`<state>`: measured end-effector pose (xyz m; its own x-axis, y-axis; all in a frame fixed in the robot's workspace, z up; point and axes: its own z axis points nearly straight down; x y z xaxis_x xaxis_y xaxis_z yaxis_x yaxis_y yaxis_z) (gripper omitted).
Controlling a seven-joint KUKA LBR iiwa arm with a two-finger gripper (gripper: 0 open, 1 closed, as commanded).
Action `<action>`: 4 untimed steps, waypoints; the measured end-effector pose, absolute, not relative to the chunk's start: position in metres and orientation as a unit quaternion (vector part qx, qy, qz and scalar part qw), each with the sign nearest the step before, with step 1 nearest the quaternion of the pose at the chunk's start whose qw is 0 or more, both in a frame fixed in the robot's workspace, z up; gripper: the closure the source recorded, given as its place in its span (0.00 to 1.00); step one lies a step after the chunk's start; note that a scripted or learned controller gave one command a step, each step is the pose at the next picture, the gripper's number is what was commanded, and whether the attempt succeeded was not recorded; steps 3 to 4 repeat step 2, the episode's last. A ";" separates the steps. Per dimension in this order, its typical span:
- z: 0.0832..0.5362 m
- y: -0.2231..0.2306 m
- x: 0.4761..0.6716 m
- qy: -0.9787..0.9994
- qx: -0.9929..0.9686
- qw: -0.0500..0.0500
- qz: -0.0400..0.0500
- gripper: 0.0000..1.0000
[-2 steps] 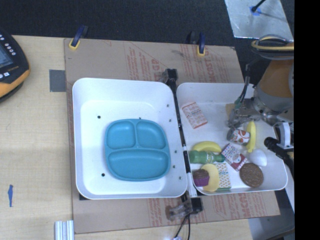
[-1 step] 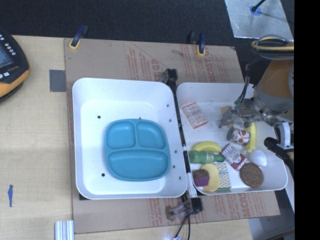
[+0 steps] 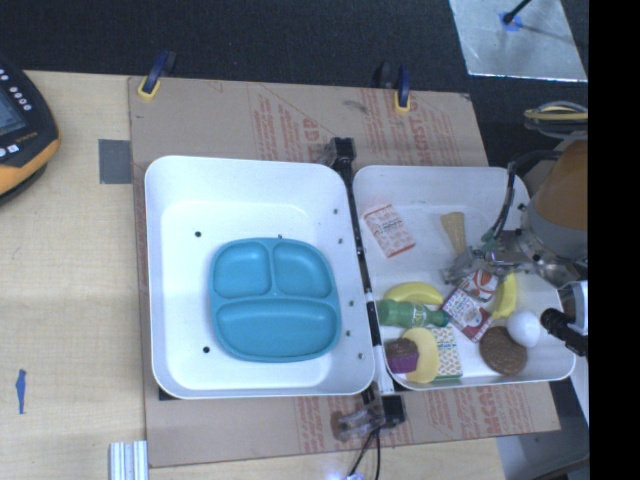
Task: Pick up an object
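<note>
The right bin (image 3: 420, 183) holds several small objects: a red-and-white packet (image 3: 388, 230), a tan wedge (image 3: 455, 230), a yellow banana (image 3: 413, 292), a green bottle (image 3: 408, 314), a purple-and-yellow toy (image 3: 415, 355), a brown cookie (image 3: 502, 350) and a white egg (image 3: 523, 328). My gripper (image 3: 478, 262) reaches in from the right and sits low over the bin's right half, just above a second red-and-white packet (image 3: 466, 308) and beside a small yellow piece (image 3: 507, 295). Nothing is visibly held.
The left bin (image 3: 180, 218) holds a blue divided plate (image 3: 275, 298). Both bins rest on a cardboard sheet (image 3: 250, 118) held by clips at its far edge. A yellow-and-black device (image 3: 20, 128) lies at the bench's far left.
</note>
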<state>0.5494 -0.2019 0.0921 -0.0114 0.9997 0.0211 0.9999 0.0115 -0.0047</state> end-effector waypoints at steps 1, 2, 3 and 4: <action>0.103 -0.202 0.551 -0.712 -0.702 0.008 -0.006 1.00; 0.095 -0.151 0.586 -0.710 -0.704 -0.004 -0.001 1.00; 0.095 -0.151 0.586 -0.710 -0.704 -0.004 -0.001 1.00; 0.095 -0.151 0.586 -0.710 -0.704 -0.004 -0.001 1.00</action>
